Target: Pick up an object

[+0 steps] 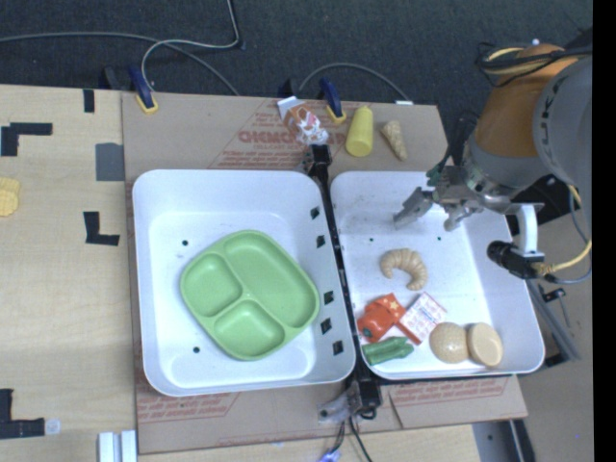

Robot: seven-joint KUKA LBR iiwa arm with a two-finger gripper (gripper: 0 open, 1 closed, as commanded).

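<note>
The hand (433, 212) hangs spread and empty over the right bin (500, 258), just above the croissant (405, 266), seemingly lined up to grasp it.

Arm enters from the right, orange band at upper right, wrist angled down-left over the upper part of the right bin (500, 258). Gripper (430, 215) hangs above that bin's floor, fingers spread apart, nothing between them.
</note>
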